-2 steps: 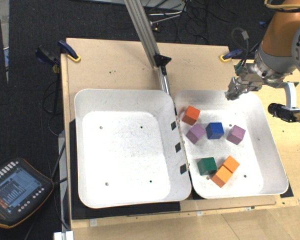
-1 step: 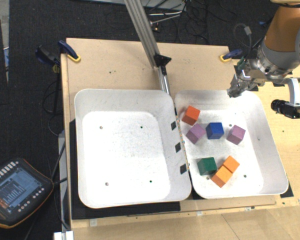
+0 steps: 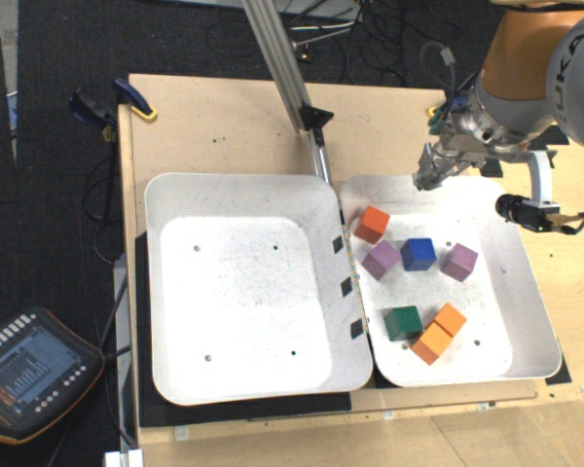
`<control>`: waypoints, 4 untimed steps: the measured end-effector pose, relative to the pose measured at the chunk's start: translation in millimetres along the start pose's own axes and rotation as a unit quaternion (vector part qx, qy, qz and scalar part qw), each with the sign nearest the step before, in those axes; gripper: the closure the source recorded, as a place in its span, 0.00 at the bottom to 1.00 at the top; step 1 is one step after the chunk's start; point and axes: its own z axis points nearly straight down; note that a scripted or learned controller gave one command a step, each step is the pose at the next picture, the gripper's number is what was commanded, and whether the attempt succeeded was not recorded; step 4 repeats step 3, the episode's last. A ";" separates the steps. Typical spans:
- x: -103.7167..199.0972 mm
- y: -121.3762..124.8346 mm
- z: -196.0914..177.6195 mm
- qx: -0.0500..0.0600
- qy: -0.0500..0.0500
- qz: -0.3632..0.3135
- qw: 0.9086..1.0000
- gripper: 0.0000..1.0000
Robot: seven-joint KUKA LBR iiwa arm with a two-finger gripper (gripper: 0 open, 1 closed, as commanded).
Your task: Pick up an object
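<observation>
The right bin (image 3: 521, 343) holds several small blocks: an orange one (image 3: 373, 224) near its back left, two purple ones (image 3: 381, 260) (image 3: 458, 261), a blue one (image 3: 419, 254) between them, a green one (image 3: 403, 322), and two orange ones (image 3: 450, 319) (image 3: 431, 342) side by side at the front. My gripper (image 3: 430, 178) hangs above the bin's back edge, beyond the blocks and apart from all of them. Nothing shows between its fingers.
The left bin (image 3: 175, 212) sits beside the right one. A slanted metal pole (image 3: 277, 52) runs down to the gap between the bins. A teach pendant (image 3: 29, 373) lies at the lower left. A blue-yellow clamp (image 3: 131, 97) grips the bench's back left corner.
</observation>
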 end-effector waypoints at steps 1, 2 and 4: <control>49.5 2.6 -3.2 0.000 0.000 0.000 1.000 1.00; 113.5 -6.4 4.7 0.001 0.000 -0.001 1.000 1.00; 173.1 -11.8 17.5 0.001 0.000 0.000 1.000 1.00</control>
